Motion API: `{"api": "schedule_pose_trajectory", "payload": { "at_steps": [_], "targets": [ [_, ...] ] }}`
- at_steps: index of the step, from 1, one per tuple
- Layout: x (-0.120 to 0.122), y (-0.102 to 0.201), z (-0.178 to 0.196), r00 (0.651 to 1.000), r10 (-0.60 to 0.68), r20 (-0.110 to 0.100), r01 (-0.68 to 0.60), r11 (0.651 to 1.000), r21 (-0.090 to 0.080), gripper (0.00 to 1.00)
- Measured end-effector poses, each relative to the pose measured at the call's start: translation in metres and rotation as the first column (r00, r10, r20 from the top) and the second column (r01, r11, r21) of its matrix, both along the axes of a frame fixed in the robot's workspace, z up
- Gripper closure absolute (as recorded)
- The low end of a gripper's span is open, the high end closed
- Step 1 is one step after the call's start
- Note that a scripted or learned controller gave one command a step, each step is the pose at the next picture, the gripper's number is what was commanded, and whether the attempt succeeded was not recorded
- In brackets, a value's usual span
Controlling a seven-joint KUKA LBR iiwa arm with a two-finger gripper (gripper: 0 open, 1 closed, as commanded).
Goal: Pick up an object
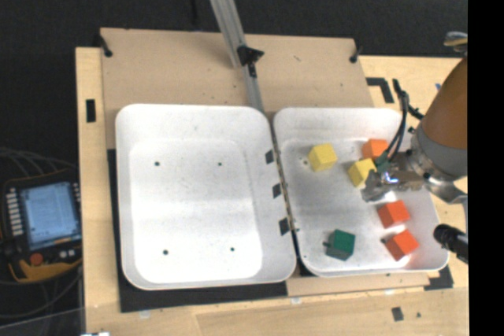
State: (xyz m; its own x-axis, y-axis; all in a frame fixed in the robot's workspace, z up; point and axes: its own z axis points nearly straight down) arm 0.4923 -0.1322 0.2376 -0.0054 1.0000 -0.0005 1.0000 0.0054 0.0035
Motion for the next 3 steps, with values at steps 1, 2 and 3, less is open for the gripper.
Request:
{"api": "schedule_pose_trajectory", "payload": {
  "at_steps": [1,2,3],
  "targets": [
    [0.014,0.047,-0.002,1.000,0.002,-0.001,-0.002,1.000,0.001,1.00],
    [0.029,0.092,0.002,1.000,0.002,-0.001,-0.002,1.000,0.002,1.00],
    [0.063,0.140,-0.006,1.000,0.003,-0.002,-0.003,1.000,0.001,1.00]
  ]
}}
